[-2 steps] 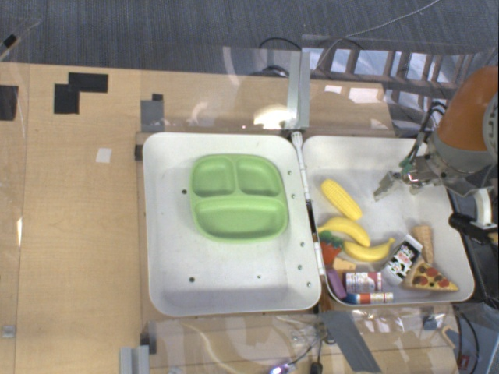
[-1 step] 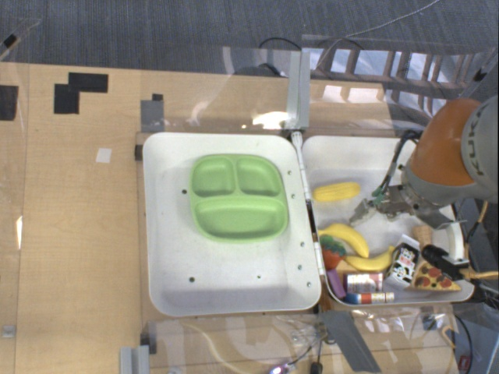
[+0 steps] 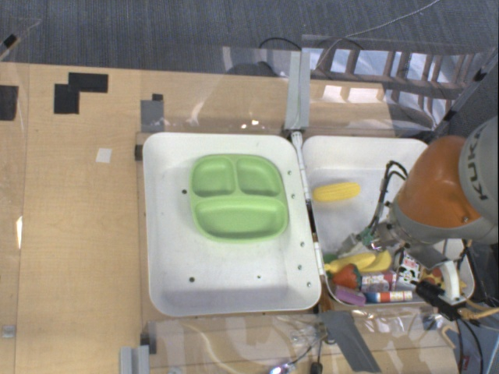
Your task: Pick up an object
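Observation:
The right bin (image 3: 351,158) holds a yellow corn cob (image 3: 336,192) lying alone near its left wall. A heap of small items fills the bin's front corner: a yellow piece (image 3: 357,264), a red piece (image 3: 348,277), a purple piece (image 3: 348,294) and a red, white and blue tube (image 3: 387,295). My gripper (image 3: 373,241) reaches down over the back of that heap, below the orange band (image 3: 437,189) of the arm. The wrist hides much of it, and I see nothing clearly held.
A green divided plate (image 3: 238,197) lies in the left bin (image 3: 168,279). A metal divider (image 3: 296,107) runs back from between the bins. The arm covers the right bin's right side, and cables and a small printed box (image 3: 408,271) sit by its front right corner.

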### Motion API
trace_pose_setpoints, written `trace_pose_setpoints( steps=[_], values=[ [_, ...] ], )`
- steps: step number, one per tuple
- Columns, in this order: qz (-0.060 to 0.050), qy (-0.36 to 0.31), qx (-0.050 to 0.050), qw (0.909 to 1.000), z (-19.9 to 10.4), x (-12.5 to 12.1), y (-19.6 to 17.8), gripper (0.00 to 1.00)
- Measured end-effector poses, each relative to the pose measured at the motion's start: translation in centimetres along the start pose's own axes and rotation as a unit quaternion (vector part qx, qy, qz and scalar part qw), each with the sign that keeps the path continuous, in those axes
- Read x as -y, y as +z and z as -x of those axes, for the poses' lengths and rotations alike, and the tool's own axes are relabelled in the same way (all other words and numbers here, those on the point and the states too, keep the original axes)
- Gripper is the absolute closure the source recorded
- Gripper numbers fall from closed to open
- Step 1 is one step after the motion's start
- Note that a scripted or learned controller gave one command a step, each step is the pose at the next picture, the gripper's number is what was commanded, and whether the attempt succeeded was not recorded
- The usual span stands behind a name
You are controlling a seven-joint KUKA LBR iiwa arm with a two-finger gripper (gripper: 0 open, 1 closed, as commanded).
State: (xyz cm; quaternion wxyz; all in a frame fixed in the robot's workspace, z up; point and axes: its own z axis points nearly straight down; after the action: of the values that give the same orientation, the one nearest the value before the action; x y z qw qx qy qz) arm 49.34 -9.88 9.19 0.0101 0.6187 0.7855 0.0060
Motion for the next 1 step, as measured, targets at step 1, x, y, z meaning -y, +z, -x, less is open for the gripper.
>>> trace_pose_setpoints(
  steps=[1],
  values=[
    [-0.004,0.037,-0.003,0.9993,2.84,-3.62,0.24,0.0]
  ],
)
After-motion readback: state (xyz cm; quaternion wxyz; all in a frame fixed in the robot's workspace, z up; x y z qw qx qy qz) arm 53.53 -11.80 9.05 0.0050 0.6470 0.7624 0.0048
